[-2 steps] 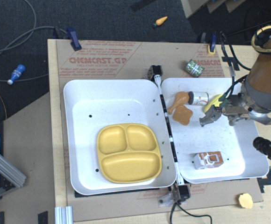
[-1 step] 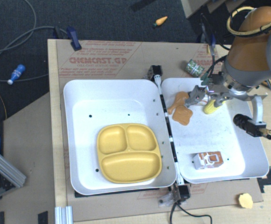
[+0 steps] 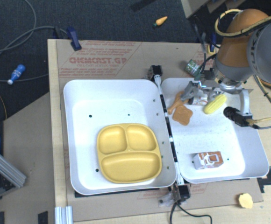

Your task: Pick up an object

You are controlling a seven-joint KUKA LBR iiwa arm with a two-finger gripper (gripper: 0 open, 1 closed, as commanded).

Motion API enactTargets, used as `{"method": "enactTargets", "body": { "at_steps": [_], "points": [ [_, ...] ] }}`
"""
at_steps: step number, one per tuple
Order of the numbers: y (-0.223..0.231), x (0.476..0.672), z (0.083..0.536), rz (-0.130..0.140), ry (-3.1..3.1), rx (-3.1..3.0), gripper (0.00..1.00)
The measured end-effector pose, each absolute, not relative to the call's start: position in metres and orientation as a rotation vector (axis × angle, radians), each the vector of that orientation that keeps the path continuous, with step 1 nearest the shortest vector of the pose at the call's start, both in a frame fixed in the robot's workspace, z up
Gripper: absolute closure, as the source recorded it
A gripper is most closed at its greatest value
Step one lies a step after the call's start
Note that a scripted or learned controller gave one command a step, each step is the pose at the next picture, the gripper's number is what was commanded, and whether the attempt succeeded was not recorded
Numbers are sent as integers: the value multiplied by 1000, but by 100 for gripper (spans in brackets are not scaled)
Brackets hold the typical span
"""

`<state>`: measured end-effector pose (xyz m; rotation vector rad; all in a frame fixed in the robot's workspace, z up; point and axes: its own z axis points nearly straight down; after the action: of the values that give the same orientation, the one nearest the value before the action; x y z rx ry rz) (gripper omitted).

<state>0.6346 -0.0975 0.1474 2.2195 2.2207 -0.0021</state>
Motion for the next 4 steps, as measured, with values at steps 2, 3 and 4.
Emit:
{"method": "enactTargets", "body": {
  "at_steps": [2,3,4],
  "points": [
    [-91,667,84,-1,2224,2219,0],
    [-91,667,96,2,2222,2217,100],
    [-92,667,95,1,2223,2217,0]
  ]
}}
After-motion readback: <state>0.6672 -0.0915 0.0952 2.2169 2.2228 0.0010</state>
